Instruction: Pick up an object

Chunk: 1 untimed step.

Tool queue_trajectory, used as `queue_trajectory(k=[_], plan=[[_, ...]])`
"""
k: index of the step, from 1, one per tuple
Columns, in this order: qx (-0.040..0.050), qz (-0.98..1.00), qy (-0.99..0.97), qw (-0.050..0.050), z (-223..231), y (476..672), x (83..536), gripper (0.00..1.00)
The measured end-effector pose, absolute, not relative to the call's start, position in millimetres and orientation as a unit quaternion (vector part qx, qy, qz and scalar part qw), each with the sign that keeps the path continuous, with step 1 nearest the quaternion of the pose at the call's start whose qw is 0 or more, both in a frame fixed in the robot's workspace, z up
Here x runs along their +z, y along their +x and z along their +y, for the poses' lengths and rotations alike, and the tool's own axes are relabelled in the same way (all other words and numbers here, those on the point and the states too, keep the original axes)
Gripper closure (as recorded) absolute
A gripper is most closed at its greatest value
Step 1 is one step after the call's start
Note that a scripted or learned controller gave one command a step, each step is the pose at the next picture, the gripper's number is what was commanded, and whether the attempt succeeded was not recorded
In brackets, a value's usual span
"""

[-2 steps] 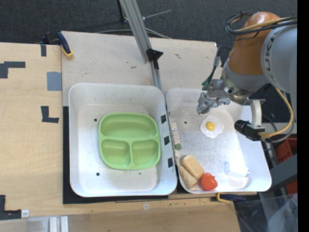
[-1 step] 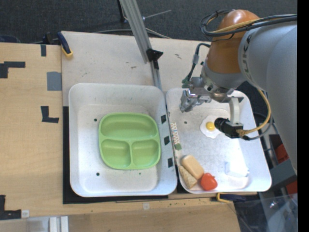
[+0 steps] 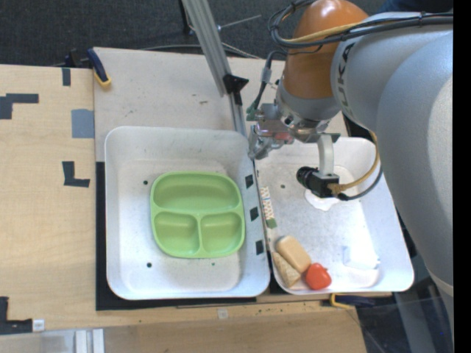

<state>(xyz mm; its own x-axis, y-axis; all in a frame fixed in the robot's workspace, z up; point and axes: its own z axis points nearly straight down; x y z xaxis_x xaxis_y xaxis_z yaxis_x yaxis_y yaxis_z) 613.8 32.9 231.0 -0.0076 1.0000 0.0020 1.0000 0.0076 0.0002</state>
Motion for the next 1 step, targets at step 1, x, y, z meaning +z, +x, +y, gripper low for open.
queue_trajectory(k=[1], plan=[[0.0003,-0.709,-0.705,0.001,79.5,616.9,227.1,1.00]])
